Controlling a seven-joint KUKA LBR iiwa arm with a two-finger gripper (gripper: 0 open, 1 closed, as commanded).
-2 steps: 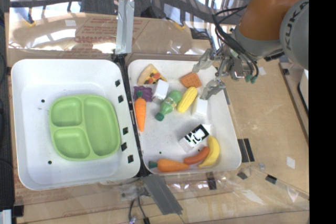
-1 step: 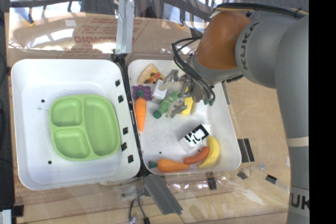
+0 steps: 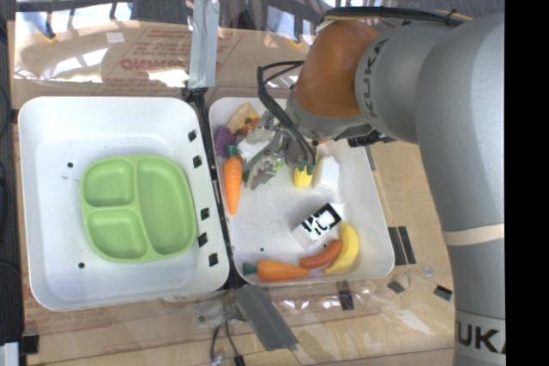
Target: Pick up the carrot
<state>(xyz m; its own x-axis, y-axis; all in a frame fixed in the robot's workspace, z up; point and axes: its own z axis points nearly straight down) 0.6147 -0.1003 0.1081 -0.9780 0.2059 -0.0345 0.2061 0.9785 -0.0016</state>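
Here the gripper (image 3: 273, 160) hangs low in the right bin (image 3: 364, 184), fingers apart and holding nothing. The carrot (image 3: 232, 182) lies just to its left, hard against that bin's left wall. Bare white floor opens below the gripper.

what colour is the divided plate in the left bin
Light green, seen clearly in the camera view: the divided plate lies in the white left bin.
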